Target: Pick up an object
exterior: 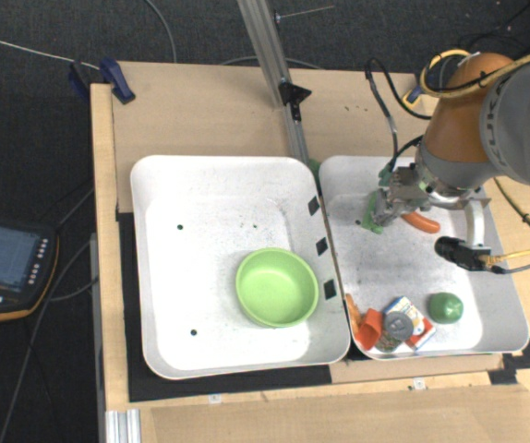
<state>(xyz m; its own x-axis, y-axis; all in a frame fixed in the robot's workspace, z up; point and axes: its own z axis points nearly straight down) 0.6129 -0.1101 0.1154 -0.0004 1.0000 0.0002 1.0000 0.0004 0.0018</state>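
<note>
Wooden bench (210, 109), two bins; gripper (387, 207) low at 12 o'clock of right bin (367, 257), finger state unclear; nothing lifted yet.

No legible text, brand, number or sign anywhere in the view.

Small packet (411, 319) in the right bin (496, 340), near corner: printed blue, white and red, round grey patch on its face. Print too small and blurred to read.

Handheld pendant (5, 268) on the floor at far left: screen lit, greyish blue, rows of content visible as smudges only. No characters resolve.

Black tabs (321, 245) along the wall between the two bins: plain, no markings made out.

Blue clamp (116, 79) at the table's far left corner: no lettering seen.
</note>
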